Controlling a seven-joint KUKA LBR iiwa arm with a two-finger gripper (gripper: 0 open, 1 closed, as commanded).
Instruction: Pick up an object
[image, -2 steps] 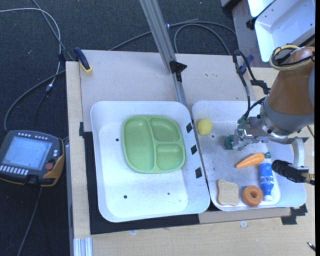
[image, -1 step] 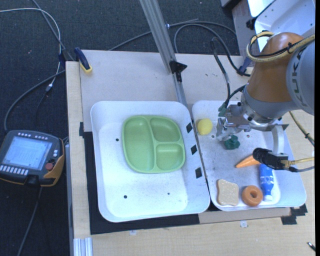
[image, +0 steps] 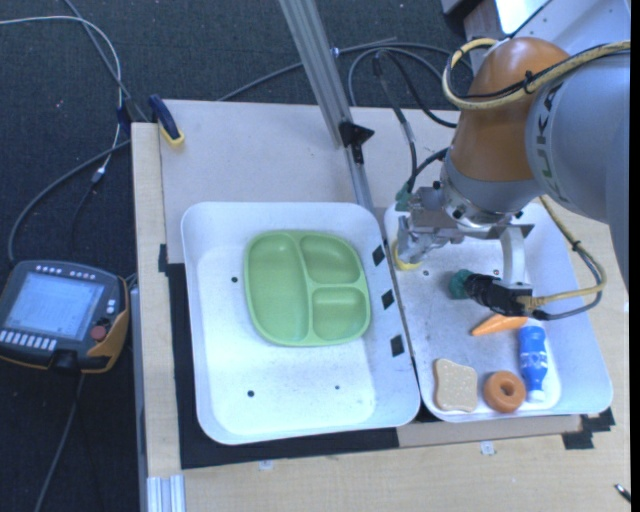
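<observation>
Item under inspection: a small yellow item (image: 405, 264) lies at 10 o'clock in the right bin (image: 432, 325), close to its left wall. The gripper (image: 413, 248) sits directly over it; whether the claw is released or clenched cannot be told.

From the yellow item, a small green piece (image: 459, 285) lies at 4 o'clock, with a carrot (image: 497, 324) beyond it. A blue bottle (image: 532, 360), doughnut (image: 503, 390) and toast slice (image: 455, 386) occupy the bin's 5 to 7 o'clock edge.

The left bin (image: 290, 395) holds a green divided plate (image: 305, 287).
</observation>
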